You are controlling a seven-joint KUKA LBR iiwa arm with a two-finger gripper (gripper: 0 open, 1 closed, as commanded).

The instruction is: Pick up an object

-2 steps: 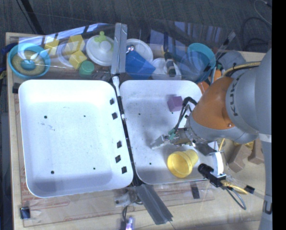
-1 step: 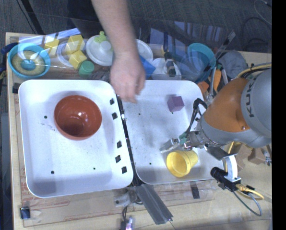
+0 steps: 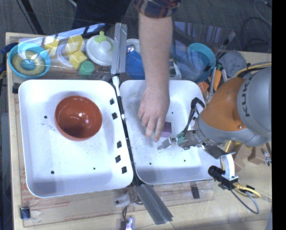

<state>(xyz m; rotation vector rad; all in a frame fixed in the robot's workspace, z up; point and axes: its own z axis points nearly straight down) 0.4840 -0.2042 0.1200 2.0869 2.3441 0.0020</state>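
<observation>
A red bowl (image 3: 78, 117) sits upright in the left bin (image 3: 42, 152). In the right bin (image 3: 152, 169) a person's hand (image 3: 154, 114) reaches down from the top of the view, its fingers over a small purple object (image 3: 167, 128). My gripper (image 3: 166, 143) hangs low over the right bin, just below and right of that hand, close to the purple object. The grey arm with its orange band (image 3: 223, 111) comes in from the right.
Behind the bins lie a clear bag of toys with yellow blocks (image 3: 75, 51), a blue bowl (image 3: 29, 61), a white lid (image 3: 101, 50), a green cap (image 3: 87, 68) and a blue cup (image 3: 200, 58). A metal divider (image 3: 122, 133) separates the bins.
</observation>
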